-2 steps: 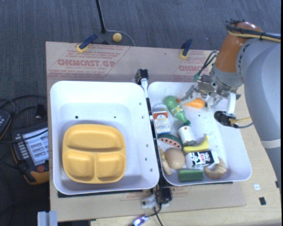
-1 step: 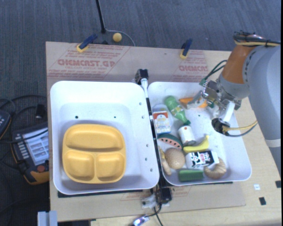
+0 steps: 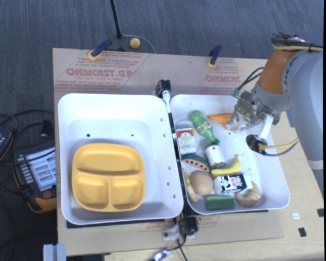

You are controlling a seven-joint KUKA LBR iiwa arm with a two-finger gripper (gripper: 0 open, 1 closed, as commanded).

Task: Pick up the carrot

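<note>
Item: carrot (image 3: 220, 118). Orange, tapered, lying flat near the far edge of the right bin (image 3: 271, 170), pointed end toward the green bottle (image 3: 202, 125), thick end under my tool.

Item: my gripper (image 3: 240, 122). Hangs low over the carrot's thick end, touching or just above it; whether it is released, clenched or grasping the carrot I cannot tell from this slant.

Item: neighbours. Green bottle just beside the carrot's tip; white cup (image 3: 214, 155), banana (image 3: 232, 166) and milk carton (image 3: 230, 184) farther toward the near side, well apart.

Item: left bin (image 3: 98, 110), bearing a yellow divided tray (image 3: 108, 175).

Handling note, my judgement: I should straddle the thick end across its width, settle low enough to get around it, and lift straight up so the tip does not drag against the bottle.
</note>
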